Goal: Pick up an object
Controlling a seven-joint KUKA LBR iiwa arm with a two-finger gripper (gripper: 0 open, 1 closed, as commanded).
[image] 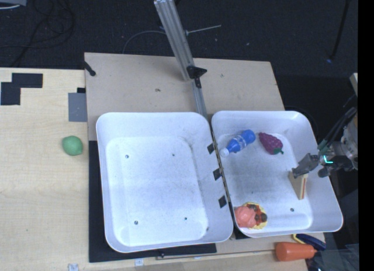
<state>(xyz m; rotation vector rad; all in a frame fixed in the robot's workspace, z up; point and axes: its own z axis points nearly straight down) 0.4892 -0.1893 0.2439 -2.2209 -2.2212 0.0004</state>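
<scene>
Two white bins sit side by side on the worktop. The left bin (153, 182) has nothing lying in it. The right bin (266, 164) holds four things: a blue bottle (239, 142) lying on its side near the bin's far left corner, a purple fruit (271, 142) just beside it toward the far right, a tan block (300, 185) standing against the right wall, and an orange-red toy (251, 215) in the near left corner.

The tool (308, 166) reaches in over the right bin's right rim, its dark tip just above the tan block and close to touching it. Whether its fingers are apart or closed cannot be told from this angle, and nothing is seen held between them.

Outside the bins, a green ball (72, 145) rests on the worktop near its left edge, well apart from the left bin. An orange thing (294, 250) lies at the near edge, just below the right bin's near right corner. A metal rail (177, 39) rises from the worktop's far side between the bins.
</scene>
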